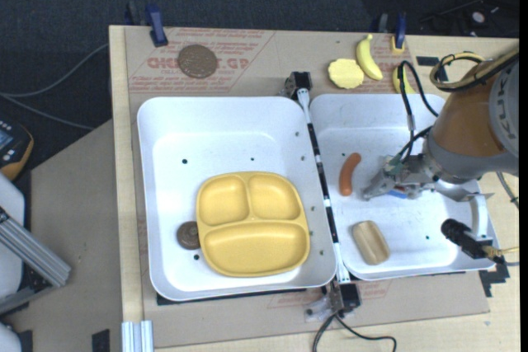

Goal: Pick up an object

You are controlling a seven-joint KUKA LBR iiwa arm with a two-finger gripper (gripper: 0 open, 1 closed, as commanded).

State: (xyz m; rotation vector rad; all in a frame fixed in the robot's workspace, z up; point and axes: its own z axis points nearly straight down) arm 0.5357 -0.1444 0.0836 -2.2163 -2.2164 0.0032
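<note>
In the right bin [412,115] an orange-red sausage [350,174] lies near the left wall. A tan bread roll [370,241] rests near the bin's front edge. My gripper [381,185] hangs low over the middle of this bin, just right of the sausage and above the roll. I see nothing held in it. The arm reaches in from the right. In the left bin [214,124] sits a yellow divided plate [251,222], with a small brown disc [187,236] at its left edge.
On the bench behind the bins lie a banana [370,58], a yellow lumpy piece [346,72] and a brown round disc [197,60]. A black ridge [318,169] divides the two bins.
</note>
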